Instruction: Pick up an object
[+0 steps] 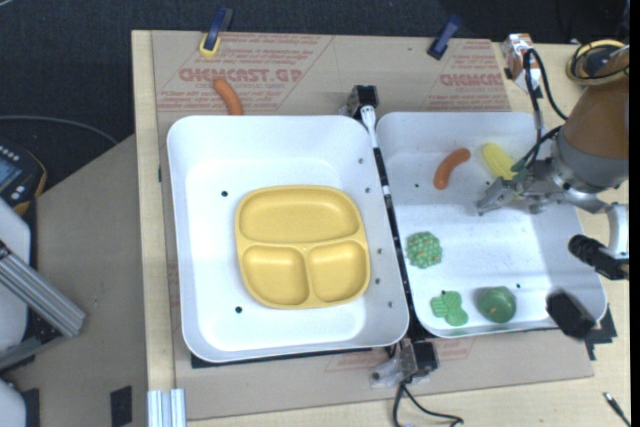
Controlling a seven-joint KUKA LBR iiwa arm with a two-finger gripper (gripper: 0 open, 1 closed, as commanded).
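In the right bin [560, 245] we see the gripper [497, 195] low toward two o'clock, just beside the yellow piece [497, 158] and near the orange sausage [451, 167], but we cannot tell how far its fingers are parted or whether they hold anything. Bare white floor lies at the bin's centre, while the round green item [424, 250], leafy green item [449, 308] and green fruit [495, 304] crowd six o'clock. At nine o'clock the left bin [200, 215] holds a yellow divided tray [301, 245] on the brown bench [300, 65].

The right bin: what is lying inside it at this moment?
Inside the right bin lie an orange sausage, a yellow corn piece, a round green item, a small green item and a green fruit. The gripper and arm cover part of its right side.
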